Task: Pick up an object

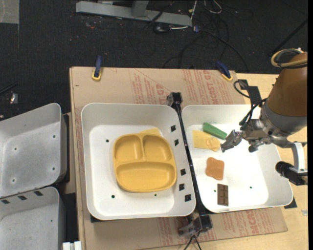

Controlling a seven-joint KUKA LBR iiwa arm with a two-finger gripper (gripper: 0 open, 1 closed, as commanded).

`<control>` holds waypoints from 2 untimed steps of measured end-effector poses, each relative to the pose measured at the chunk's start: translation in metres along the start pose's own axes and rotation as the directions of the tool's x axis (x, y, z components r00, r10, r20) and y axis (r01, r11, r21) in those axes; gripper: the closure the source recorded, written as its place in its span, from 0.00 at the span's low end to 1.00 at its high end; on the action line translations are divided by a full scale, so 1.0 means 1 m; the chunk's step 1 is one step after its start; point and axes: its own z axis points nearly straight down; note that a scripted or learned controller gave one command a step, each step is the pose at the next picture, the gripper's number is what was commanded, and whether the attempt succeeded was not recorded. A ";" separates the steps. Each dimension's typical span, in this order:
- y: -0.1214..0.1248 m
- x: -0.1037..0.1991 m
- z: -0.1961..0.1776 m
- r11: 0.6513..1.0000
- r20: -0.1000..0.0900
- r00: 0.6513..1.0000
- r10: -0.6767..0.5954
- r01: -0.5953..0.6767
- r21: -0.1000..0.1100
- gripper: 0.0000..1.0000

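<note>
Nearest, a brown rectangular chocolate bar [223,195] lies in the right white bin [274,195]. Above its pale-yellow cheese wedge [203,139], my gripper [230,142] hovers; spread or pressed, I cannot tell. I should descend squarely.

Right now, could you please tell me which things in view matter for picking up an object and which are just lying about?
Belonging to the job:
gripper
green block
yellow cheese slice
orange piece
brown chocolate bar
right bin

Lying about:
yellow divided tray
left bin
cables
</note>
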 end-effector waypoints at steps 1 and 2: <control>0.002 0.000 -0.006 1.000 0.002 1.000 -0.003 0.003 -0.012 0.00; -0.003 0.001 0.039 1.000 0.001 1.000 0.000 0.000 -0.008 0.00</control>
